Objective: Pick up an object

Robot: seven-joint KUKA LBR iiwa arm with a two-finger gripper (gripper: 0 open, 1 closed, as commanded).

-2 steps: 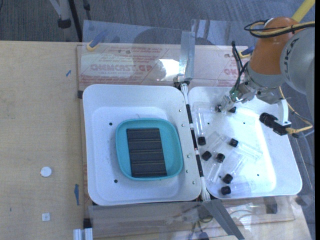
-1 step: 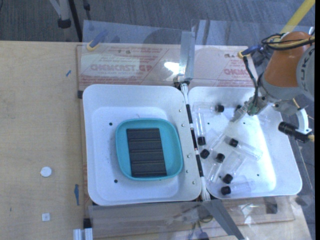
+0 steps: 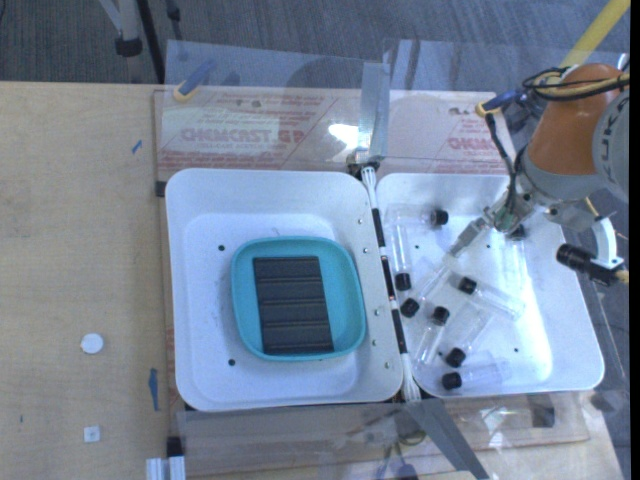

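Presumably the tool (image 3: 472, 236), its state impossible to tell, may slip on clear tubes (image 3: 462, 320) lying crowded in the right bin (image 3: 575, 368). Neighbours could shift.

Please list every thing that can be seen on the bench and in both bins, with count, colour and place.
left bin: one, white, left half of the bench
right bin: one, white, beside the left bin
tray: one, teal with a dark ribbed insert, inside the left bin
vials: several, clear with black caps, scattered in the right bin
disc: one, white, on the wooden bench at far left
arm: one, grey with an orange band, over the right bin
claw: one, above the right bin's upper part
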